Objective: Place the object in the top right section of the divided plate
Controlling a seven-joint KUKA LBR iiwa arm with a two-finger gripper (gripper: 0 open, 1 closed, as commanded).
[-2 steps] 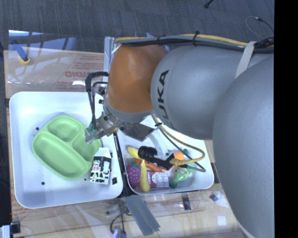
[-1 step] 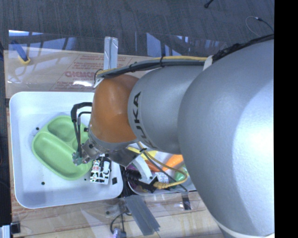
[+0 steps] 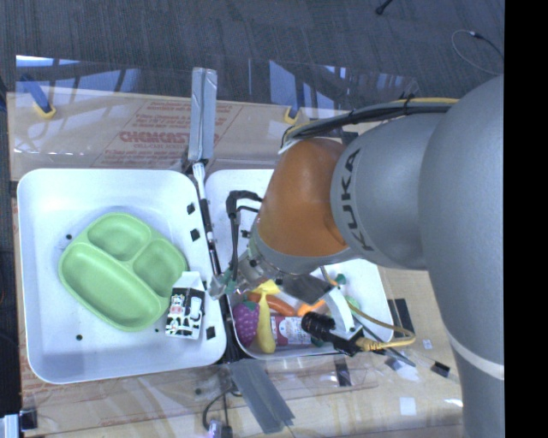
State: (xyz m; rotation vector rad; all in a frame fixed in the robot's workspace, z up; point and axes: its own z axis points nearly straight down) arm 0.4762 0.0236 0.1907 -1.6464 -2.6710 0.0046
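Arm bulk covers most of the right bin. The hand sits low at that bin's left wall, under the orange band; whether it is spread or pressed together, cannot tell, since the wrist blocks it.

Just below the hand: a heap of toy food, with a purple grape bunch, a yellow piece, an orange piece and a red-labelled bottle. Judgement: the object to be moved is one of these, not yet lifted. The heap lies against the near wall, probably why the arm reaches so steeply.

Just left of the hand, across the divider: a small black-and-white carton, touching the green divided plate at its lower right edge. Could be the task's thing instead; unclear.

Further left: the plate lies tilted in the left bin, all three sections bare. Its target section is the one nearest the hand, a short carry.

Beyond: bench with printed cardboard, a grey post between the bins, dark carpet behind.
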